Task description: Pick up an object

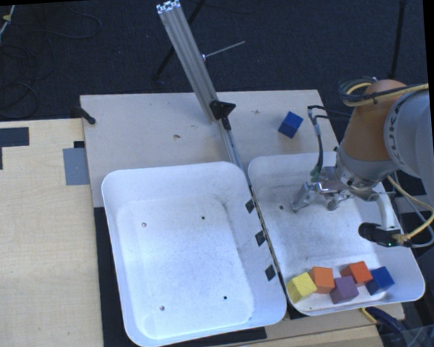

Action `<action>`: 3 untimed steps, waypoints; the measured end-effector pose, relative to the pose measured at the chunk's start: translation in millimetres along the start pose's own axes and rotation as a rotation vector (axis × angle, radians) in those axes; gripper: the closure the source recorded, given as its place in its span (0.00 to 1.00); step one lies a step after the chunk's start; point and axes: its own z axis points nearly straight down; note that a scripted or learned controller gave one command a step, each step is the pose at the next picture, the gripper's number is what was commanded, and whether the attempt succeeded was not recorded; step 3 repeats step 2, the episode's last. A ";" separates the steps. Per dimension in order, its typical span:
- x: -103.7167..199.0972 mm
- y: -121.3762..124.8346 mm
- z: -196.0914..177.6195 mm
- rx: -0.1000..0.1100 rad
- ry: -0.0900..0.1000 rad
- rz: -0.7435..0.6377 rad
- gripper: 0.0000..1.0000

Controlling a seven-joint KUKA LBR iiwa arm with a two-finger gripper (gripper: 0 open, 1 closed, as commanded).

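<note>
Five small blocks lie clustered at the near edge of the right bin (pixel 277 179): a yellow block (pixel 301 285), an orange block (pixel 323 277), a purple block (pixel 343 289), a red-orange block (pixel 356 272) and a blue block (pixel 379 279). The gripper (pixel 316 195) hangs over the bin's middle, well apart from them, fingers spread and holding nothing. Another blue cube (pixel 290 123) sits on the bench beyond the bin.

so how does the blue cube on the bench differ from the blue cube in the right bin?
The bench blue cube sits alone on the bare board behind the bins; the bin blue cube lies in the right bin, at its near edge. The bench cube touches nothing; the bin cube sits against the red-orange block. The bench cube looks brighter blue. Both look like small, similar-sized blocks.
</note>
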 end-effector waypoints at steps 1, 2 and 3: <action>8.1 -44.3 -3.2 -0.004 -0.001 -0.001 0.00; 7.8 -43.2 -3.1 -0.005 -0.001 0.000 0.00; 7.8 -43.2 -3.1 -0.005 -0.001 0.000 0.00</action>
